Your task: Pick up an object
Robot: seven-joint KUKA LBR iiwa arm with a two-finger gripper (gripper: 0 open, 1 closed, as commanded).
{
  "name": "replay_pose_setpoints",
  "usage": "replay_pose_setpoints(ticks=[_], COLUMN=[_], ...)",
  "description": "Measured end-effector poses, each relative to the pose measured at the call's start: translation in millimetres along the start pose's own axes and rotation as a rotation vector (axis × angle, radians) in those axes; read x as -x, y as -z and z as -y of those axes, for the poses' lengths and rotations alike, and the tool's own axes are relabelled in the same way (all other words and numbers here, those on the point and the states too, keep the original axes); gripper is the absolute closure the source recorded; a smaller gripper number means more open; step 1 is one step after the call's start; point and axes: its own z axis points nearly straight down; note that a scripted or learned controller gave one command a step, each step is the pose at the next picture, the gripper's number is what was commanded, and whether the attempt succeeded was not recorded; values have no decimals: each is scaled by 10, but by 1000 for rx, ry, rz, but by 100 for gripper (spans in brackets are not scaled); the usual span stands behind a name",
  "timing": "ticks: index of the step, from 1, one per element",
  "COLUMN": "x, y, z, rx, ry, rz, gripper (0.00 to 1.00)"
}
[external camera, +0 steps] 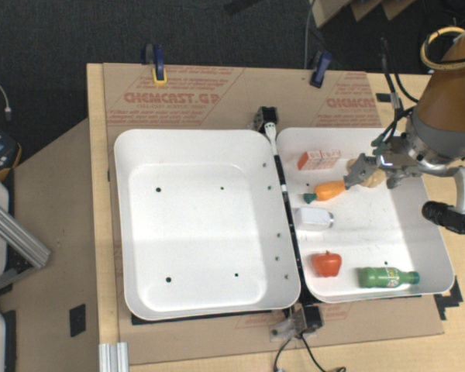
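An orange carrot [330,191], tapered and with a small green stub at its left end, is seen lying on its side in the upper middle of the right bin [418,231], its thicker end pointing toward the gripper [363,170]. The gripper is positioned just beside that end, low over the bin floor, and nothing can be made out between its fingers; whether they are parted or closed cannot be told from this view. Above the carrot, near the bin's far wall, a small orange and white box [318,160] is placed. Just below the carrot, a pale white block [313,218] is found close to the bin's left wall. Further toward the near edge, a red pepper-like toy with a green stem [327,263] is set, and to its right a green bottle with a yellow label [387,277] is laid on its side. The left bin [139,208] is seen beside the right one, their walls touching along the middle. Both bins are borne on a brown cardboard sheet [217,91], which is held at its far edge by two clamps [156,60].
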Motion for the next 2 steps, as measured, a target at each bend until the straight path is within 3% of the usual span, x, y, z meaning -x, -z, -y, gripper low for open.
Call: replay_pose_setpoints(ticks=[1, 2], x=[990, 544], y=[353, 1762], z=[207, 469], rx=[6, 19], ry=[-10, 4], rz=[8, 5], gripper=[0, 0])
